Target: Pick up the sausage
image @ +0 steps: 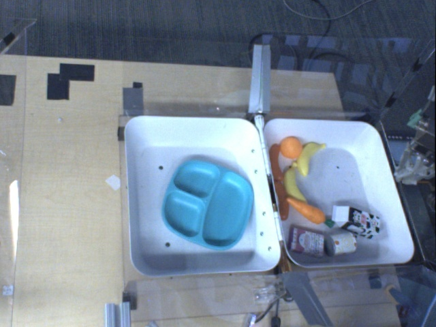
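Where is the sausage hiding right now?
The sausage lies in the right bin, stretched along its left wall beside the divider, just left of the banana and below the orange.

A single fixed camera hangs above the bench and looks down on it at a slant, from far enough off to take in both white bins whole. The left bin sits near the middle of the frame, with the right bin touching it along its right wall and reaching almost to the frame's right edge. Beyond the left bin, toward the top of the frame, the bench ends and dark grey carpet fills the far strip. Left of the left bin lies a broad stretch of bare bench top; below it, the near edge is cut off.
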{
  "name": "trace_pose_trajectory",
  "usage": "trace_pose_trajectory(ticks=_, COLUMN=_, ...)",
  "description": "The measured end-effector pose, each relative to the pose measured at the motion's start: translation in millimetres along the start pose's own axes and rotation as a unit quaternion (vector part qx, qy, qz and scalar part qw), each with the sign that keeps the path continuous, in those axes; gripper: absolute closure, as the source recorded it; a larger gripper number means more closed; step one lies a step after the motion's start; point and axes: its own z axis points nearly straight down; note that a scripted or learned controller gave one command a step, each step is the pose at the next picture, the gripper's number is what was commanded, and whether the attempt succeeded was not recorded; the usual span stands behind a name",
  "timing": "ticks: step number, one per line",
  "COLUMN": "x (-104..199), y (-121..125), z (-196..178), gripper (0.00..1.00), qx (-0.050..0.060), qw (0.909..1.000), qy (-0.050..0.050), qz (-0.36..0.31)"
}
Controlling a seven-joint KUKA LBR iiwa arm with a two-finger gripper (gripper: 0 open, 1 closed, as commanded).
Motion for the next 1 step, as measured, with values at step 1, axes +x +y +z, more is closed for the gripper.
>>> trace_pose_trajectory(ticks=1, x=-22.0, y=3.2, z=109.5, gripper=1.00, qx=0.002, qw=0.9841, qy=0.000, qz=-0.177)
